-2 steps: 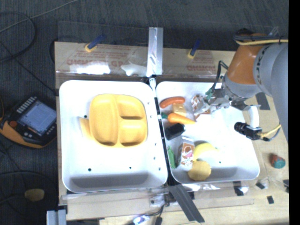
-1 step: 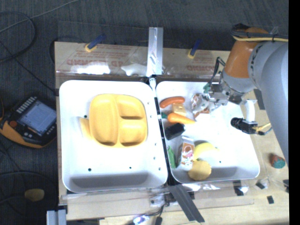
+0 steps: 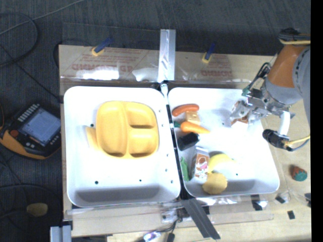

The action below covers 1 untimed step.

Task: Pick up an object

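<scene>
Jaws [image 3: 241, 115] above glossy white bin [image 3: 255, 158]

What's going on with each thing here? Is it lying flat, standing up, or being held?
Yellow divided tray: lying flat in the left bin.
Toy hot dog: lying at the right bin's left edge.
Toy carrot: lying on its side.
Toy banana: lying loose, not held.
Potato: resting near the front wall.
Gripper: over the right bin's far side.
</scene>
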Available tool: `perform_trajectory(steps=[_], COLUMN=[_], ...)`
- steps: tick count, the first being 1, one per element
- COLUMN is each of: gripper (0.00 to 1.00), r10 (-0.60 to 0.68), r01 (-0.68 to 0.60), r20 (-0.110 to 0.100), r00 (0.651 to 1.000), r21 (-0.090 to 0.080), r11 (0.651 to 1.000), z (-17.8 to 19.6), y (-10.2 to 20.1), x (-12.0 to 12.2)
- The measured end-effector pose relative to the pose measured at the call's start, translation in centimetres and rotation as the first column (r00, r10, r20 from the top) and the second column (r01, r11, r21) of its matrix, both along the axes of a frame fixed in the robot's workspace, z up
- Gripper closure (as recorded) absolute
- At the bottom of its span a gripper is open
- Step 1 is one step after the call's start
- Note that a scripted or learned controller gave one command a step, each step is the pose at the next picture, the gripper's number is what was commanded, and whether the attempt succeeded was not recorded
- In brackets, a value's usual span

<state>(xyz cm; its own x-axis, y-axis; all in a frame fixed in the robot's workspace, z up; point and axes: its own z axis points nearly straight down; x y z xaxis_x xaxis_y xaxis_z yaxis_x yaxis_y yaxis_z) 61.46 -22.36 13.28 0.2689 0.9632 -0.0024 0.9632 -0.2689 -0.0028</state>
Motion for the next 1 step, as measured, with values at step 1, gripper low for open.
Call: perform_trajectory(steps=[1], gripper=[1.00], r10=[0.049], r01=[-0.049], r20=[0.001], r00=[0.999], r21=[0.002], r11=[0.999], z=[8.02], y=[7.17], x=[-0.19])
